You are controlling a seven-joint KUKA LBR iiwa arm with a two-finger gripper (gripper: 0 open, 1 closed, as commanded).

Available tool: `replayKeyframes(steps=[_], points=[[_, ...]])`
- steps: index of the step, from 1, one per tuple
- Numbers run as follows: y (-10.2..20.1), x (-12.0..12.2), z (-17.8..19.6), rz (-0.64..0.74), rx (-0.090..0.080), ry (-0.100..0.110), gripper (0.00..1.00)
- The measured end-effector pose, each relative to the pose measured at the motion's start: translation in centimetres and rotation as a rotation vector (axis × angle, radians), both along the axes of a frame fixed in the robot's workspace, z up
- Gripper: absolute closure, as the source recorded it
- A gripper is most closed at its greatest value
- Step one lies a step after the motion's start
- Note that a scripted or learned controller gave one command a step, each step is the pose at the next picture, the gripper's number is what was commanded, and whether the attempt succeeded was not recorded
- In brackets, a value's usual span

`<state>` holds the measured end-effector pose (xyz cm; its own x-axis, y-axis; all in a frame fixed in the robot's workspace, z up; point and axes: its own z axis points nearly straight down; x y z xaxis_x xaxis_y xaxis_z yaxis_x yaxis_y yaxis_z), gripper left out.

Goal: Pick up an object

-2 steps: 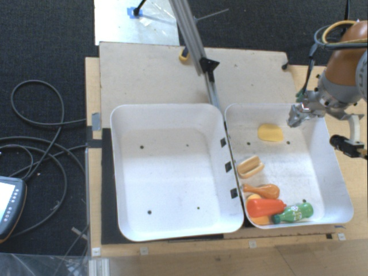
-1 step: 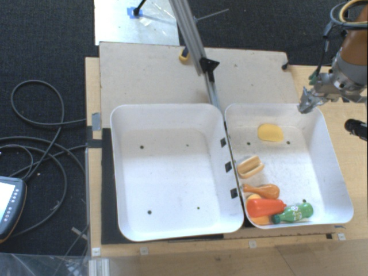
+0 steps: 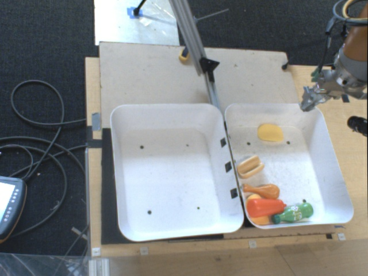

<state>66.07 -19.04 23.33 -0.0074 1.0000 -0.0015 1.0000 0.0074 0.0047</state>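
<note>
Nothing picked up yet. Grey two-finger gripper [image 3: 309, 101] hung over far right corner of right shallow white plastic bin [image 3: 333, 165], well apart from contents; couldn't tell how it was set, too small & blurred, nothing seen in it. Candidates all lay in right bin: pale yellow rounded lump [image 3: 270, 133] near far end, hot-dog toy in tan bun [image 3: 250, 166] by divider, orange-brown drumstick toy [image 3: 263, 190], red-orange block [image 3: 265, 206], green plastic bottle w/ white label [image 3: 294, 213] at near wall. Whole job left, prob.: reach, descend, close, lift. Left shallow white plastic bin [image 3: 123, 171] alongside. Both sat on pale board bench [image 3: 149, 73]; dark carpet w/ black cables [image 3: 34, 131] at left, metal pole [image 3: 192, 30] slanting overhead.
</note>
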Motion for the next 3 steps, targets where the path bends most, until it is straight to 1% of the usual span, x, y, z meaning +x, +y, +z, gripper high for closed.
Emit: replayKeyframes(steps=[2, 3], points=[[11.4, -3.7, 1.6, 0.004, 0.004, 0.004, 1.00], [16.4, -5.1, 2.1, 0.004, 0.004, 0.004, 1.00]])
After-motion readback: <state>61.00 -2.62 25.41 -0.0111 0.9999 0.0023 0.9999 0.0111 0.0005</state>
